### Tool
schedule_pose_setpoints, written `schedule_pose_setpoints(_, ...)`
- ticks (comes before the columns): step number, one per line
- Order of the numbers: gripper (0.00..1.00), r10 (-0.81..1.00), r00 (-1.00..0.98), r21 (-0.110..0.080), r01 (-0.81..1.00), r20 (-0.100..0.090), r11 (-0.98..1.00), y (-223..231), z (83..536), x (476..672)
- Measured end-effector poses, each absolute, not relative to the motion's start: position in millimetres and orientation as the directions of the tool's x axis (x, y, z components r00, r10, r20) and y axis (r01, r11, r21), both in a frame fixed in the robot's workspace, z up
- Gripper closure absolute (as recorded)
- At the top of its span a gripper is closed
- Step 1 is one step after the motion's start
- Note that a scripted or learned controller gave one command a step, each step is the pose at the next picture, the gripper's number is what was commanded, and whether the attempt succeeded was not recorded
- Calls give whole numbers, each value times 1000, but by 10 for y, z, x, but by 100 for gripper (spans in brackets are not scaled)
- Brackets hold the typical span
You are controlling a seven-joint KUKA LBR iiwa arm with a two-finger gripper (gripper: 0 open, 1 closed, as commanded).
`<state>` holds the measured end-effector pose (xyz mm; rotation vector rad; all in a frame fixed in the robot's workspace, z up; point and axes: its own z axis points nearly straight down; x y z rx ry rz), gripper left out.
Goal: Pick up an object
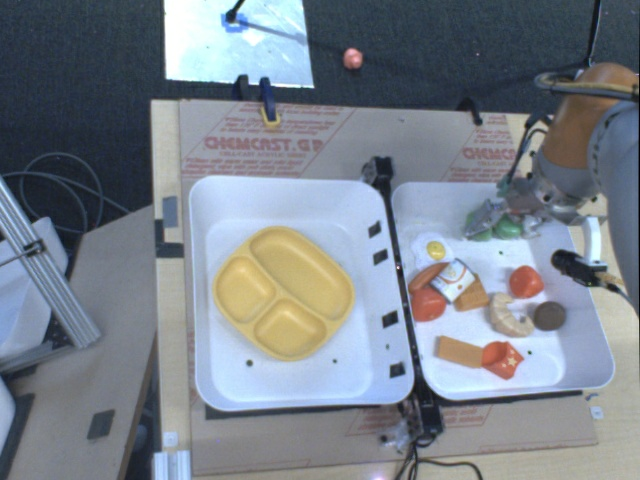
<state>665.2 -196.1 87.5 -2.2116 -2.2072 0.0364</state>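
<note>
Two white bins sit side by side on your desk [170, 128]. Left bin [215, 368] holds a yellow divided plate [284, 291] w/ three compartments, lying flat near the bin's middle. Right bin [590, 363] carries the toy food: a fried egg [434, 249] near its left wall, a small carton [453, 279] just below that, a red tomato-like piece [427, 304] to the carton's lower left, an orange wedge [474, 297] touching the carton's right side. Further right you've got a red round piece [525, 282], a tan pastry-like piece [508, 317] just below it, and a brown round piece [548, 315] beside that. Near the front wall lie an orange flat block [458, 350] and a red piece [502, 359], touching each other.

Your gripper [490, 218] is down in the right bin's back area, arm coming in from the right. It sits right at a green object [509, 228], which shows just beside the metal tip. Can't tell if the fingers are apart or together, nor if the green object is betw. them; the wrist blocks that spot.
</note>
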Motion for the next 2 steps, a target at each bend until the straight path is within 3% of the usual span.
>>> schedule_pose_setpoints(1, 0, 1000, 0, -24, 1000, 5, 0, -2018, 875, 6652)
schedule_pose_setpoints(2, 100, 1000, -2, -35, 999, 5, 2, -2025, 968, 6632)
